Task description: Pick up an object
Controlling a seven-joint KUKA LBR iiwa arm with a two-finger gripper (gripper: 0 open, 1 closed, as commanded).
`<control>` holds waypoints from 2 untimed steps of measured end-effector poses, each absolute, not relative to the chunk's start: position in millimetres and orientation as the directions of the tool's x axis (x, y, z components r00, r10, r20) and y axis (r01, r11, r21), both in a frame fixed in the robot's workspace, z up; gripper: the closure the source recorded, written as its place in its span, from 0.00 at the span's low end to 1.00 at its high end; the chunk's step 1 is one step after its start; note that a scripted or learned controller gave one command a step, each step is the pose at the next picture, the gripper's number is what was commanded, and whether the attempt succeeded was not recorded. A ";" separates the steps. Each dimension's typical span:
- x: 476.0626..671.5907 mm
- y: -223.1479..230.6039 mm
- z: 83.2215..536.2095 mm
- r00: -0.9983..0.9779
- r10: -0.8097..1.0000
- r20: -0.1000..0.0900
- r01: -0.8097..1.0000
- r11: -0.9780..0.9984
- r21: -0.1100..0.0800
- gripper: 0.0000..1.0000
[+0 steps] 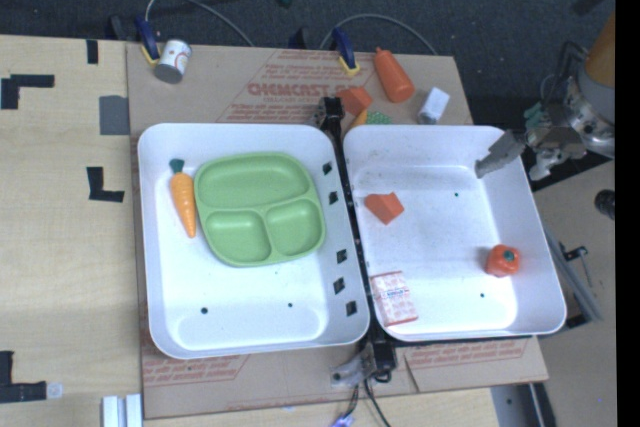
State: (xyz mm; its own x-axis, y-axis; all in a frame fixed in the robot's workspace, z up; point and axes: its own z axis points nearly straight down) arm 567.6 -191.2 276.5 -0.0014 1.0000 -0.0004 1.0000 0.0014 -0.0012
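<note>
The right bin (520, 205) holds an orange wedge-shaped block (383, 206) near its left wall. A round orange-red toy fruit with a green top (503, 260) lies by its right wall, and a small red-and-white packet (392, 297) lies at its front left. In the left bin (160, 245) a toy carrot (183, 200) lies beside a green divided plate (262, 207). My gripper (497, 156) hangs over the right bin's far right corner, apart from all these objects. Nothing is seen held in it.
Behind the bins on the cardboard lie an orange bottle-shaped toy (393, 75), a small orange piece (355, 101), a white cube (434, 103) and a small can (173, 60). Blue clamps (346, 52) and cables sit at the back edge. A black divider (345, 215) separates the bins.
</note>
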 end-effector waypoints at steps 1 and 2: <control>603.7 -223.7 184.2 0.000 1.000 -0.001 1.000 0.000 -0.003 0.00; 610.5 -137.2 142.6 -0.002 1.000 0.002 1.000 0.002 -0.002 0.00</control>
